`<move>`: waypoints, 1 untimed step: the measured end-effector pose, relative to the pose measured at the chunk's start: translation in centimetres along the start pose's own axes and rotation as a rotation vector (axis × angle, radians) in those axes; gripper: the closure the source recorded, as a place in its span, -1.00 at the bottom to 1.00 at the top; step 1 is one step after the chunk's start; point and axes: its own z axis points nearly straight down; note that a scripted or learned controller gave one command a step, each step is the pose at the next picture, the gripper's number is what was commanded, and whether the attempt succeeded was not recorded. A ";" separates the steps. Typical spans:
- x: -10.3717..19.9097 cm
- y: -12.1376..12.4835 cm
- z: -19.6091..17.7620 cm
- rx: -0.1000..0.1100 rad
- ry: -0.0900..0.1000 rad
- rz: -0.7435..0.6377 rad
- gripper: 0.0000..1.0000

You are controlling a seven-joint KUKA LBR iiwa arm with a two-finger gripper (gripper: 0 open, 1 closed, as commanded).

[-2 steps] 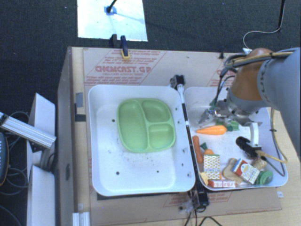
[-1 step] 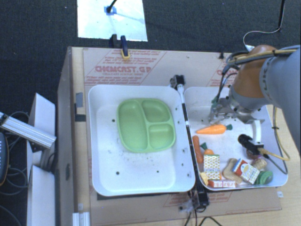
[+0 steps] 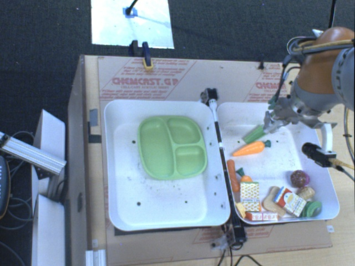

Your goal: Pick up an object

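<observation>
We saw the gripper (image 3: 273, 122) low over the right bin (image 3: 333, 195), at its far side. A green piece (image 3: 254, 133) lay slanted just beside the fingertips, its upper end touching or under them. We could not tell whether the jaws were parted or clenched, nor whether they gripped it. A carrot (image 3: 249, 148) lay just below the green piece. The green tray (image 3: 171, 147) sat in the left bin (image 3: 122, 204).
</observation>
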 end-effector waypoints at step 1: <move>0.0 -0.1 0.1 0.002 0.001 0.000 -1.00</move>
